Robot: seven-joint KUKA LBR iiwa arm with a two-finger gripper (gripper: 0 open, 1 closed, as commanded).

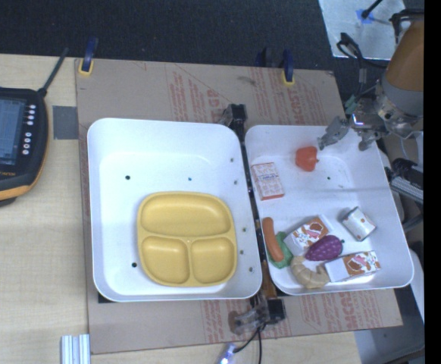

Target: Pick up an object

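- Jaws of the gripper [348, 135] stand spread wide, one finger reaching left toward the red piece, the other at the right, with nothing between them.
- Nearest the camera, the right bin's [402, 275] front edge carries a heap: a pale bun [308, 273], a red-and-white carton [354, 265] lying flat, and a purple fruit [325, 247] resting between them.
- Just behind the heap, a second carton [306, 234] lies tilted, a green piece [283, 246] beside it, and an orange sausage [272, 240] runs along the bin's left wall.
- A small silver can [358, 223] lies on its side to the right, apart from the heap.
- Left bin [111, 146] holds a yellow tray [187, 238] with three compartments, set toward its front.
- Farther back in the right bin, a red-printed packet [267, 180] lies flat near the left wall.
- Beyond it, a red piece [306, 158] sits alone on bare floor, just left of and below the gripper's left finger, not touching it as far as can be seen.
- Arm [406, 63] enters at the far right, its orange band above the gripper.
- At the far left, on the bench outside the bins, sits a pendant [7, 141] with a dark screen.
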